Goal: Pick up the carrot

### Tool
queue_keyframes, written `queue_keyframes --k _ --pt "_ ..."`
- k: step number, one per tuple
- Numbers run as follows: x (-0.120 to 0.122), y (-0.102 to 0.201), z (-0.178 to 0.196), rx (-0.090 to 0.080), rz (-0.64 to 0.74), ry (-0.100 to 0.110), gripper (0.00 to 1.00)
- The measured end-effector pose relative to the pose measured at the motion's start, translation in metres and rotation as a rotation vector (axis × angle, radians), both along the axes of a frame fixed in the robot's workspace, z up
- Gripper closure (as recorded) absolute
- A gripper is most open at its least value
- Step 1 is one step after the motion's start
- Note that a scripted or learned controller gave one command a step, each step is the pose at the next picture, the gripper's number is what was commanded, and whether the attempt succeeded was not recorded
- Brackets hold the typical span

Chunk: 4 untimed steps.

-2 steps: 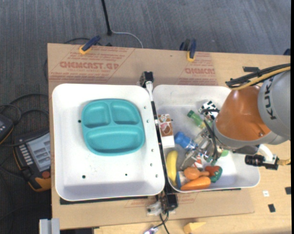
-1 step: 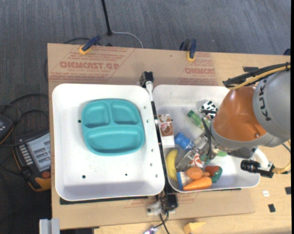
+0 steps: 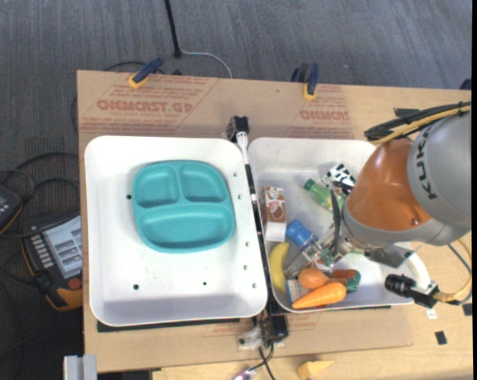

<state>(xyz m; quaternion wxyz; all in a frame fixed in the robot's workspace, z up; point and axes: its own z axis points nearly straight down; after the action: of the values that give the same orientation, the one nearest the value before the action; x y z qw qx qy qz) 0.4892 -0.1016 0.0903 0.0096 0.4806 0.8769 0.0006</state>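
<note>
Orange and tapered, the carrot (image 3: 320, 294) lies on its side at the near edge of the right bin (image 3: 380, 150), its point toward the left, touching an orange ball (image 3: 311, 278) just behind it. We see the gripper (image 3: 327, 252) low over that clutter, a little beyond the carrot; whether it is open or closed we cannot tell.

We would judge the best approach is to come nearer, centre over the thick end and close across the carrot's width, since the smooth plastic cone may squirt out if pinched near the tip.

A curved yellow banana (image 3: 278, 264) and a blue block (image 3: 298, 233) crowd the left side. In the left bin (image 3: 111, 291) sits a glossy teal divided plate (image 3: 183, 205).
</note>
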Motion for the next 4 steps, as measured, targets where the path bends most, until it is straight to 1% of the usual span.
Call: queue_keyframes --k 1,2,3,4 --pt "0.001 0.001 0.010 0.001 -0.002 -0.002 1.00" --pt "-0.006 0.010 0.094 0.009 -0.203 0.017 1.00" --pt "-0.006 0.010 0.094 0.009 -0.203 0.017 0.00" --pt "-0.003 -0.006 0.002 0.005 0.023 0.008 0.00"
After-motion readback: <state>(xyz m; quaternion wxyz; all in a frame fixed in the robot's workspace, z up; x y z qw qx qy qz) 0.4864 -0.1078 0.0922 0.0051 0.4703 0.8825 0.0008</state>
